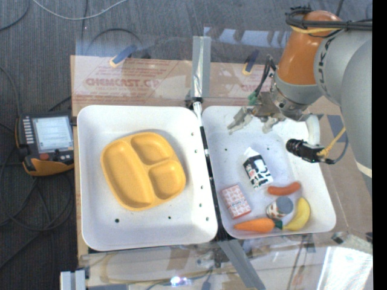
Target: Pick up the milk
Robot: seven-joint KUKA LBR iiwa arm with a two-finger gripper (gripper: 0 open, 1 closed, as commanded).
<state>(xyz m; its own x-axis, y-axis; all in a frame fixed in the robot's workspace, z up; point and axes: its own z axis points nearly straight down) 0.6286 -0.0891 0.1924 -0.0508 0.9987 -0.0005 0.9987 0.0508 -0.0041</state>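
The milk (pixel 257 170) is a small white carton with black patches, lying tilted in the middle of the right bin (pixel 326 189). My gripper (pixel 254 120) hangs over the bin's far end, above and slightly left of the carton and well apart from it. Its fingers (pixel 238 120) are spread open with nothing between them.
Near the right bin's front lie a pink box (pixel 234 200), a sausage (pixel 284 190), a carrot (pixel 255 225), a round can (pixel 280 208) and a banana (pixel 300 215). The left bin (pixel 91 162) holds a yellow divided tray (pixel 144 169). A metal divider (pixel 199 71) stands between the bins.
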